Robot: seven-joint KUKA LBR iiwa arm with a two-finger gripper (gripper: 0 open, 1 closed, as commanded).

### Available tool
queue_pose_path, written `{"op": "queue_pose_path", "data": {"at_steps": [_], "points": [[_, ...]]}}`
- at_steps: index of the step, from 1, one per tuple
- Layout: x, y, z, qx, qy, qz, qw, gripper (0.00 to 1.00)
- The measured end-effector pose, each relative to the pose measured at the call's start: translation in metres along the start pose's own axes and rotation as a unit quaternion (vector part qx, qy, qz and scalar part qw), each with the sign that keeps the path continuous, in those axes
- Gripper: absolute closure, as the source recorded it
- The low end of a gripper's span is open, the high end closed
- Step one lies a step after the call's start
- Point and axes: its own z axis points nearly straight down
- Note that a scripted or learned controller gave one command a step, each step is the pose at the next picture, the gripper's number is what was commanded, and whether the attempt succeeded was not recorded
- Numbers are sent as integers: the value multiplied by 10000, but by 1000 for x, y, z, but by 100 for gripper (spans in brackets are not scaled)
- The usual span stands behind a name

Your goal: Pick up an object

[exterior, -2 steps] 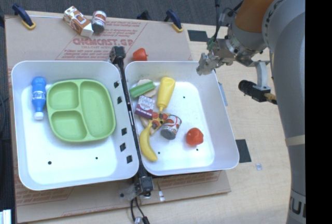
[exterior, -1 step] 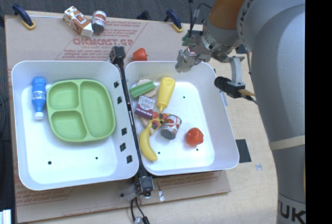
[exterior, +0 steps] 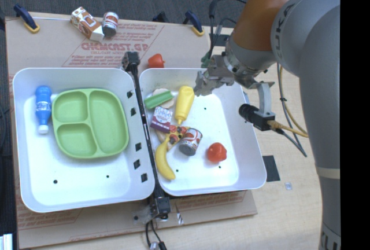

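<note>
Well, from my seat I see the gripper [exterior: 203, 85] hanging over the upper part of the right bin [exterior: 245, 153], in the middle right of the frame, just to the right of the yellow mustard bottle [exterior: 184, 103]. Whether it is clenched or released I cannot tell; its tip is a dark blur against the white bin, and I see nothing clearly caught in it. It looks near the bottle's top end, but I cannot say if it touches. The bottle lies tilted in the bin's upper left, beside a green object [exterior: 157, 98]. Below them sit a purple packet [exterior: 161, 120], a small can [exterior: 189, 140] and a banana [exterior: 163, 161] along the bin's left wall, and a red tomato-like piece [exterior: 217, 152] lies apart toward the lower right. In the left bin [exterior: 34, 176] rests a green divided plate [exterior: 90, 122], with a blue bottle [exterior: 43, 107] just beside it on the left. On the cardboard at the upper left lie a small carton [exterior: 85, 22] and a can [exterior: 110, 24], and a red object [exterior: 155, 61] sits just above the right bin.
</note>
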Motion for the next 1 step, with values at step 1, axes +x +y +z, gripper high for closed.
{"op": "queue_pose_path", "data": {"at_steps": [1], "points": [[-64, 40, 52, 0, -6, 2, 10000, 100]]}}
